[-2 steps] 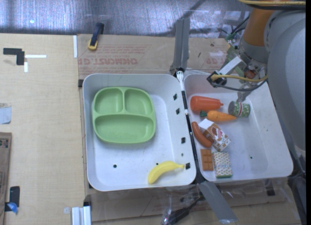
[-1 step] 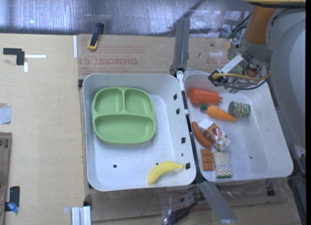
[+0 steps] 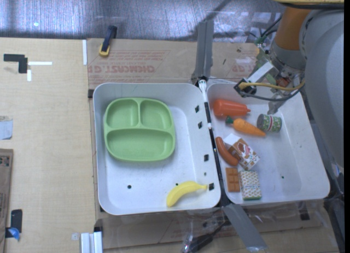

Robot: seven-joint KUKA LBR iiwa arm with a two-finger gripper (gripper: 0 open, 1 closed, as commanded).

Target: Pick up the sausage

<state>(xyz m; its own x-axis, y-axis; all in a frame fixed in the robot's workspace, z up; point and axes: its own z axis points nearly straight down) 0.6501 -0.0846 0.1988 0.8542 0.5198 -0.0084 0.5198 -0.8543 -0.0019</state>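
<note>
My desk (image 3: 44,137) is pale wood with a cardboard sheet (image 3: 147,63) under two white bins. The sausage (image 3: 226,152) lies in the right bin (image 3: 295,175) by its left wall, touching a small box (image 3: 245,154). My claw (image 3: 272,94) hangs above that bin's far end; its grip I cannot tell.

Robotics lab test cell. Plywood surface (image 3: 44,137) with flattened cardboard (image 3: 142,63) under two white bins (image 3: 104,153), toy food inside: plastic banana (image 3: 185,192), carrot (image 3: 247,127), green divided plate (image 3: 140,129). Industrial arm (image 3: 306,22) with loose cabling at right. Black tape marks far left.
</note>
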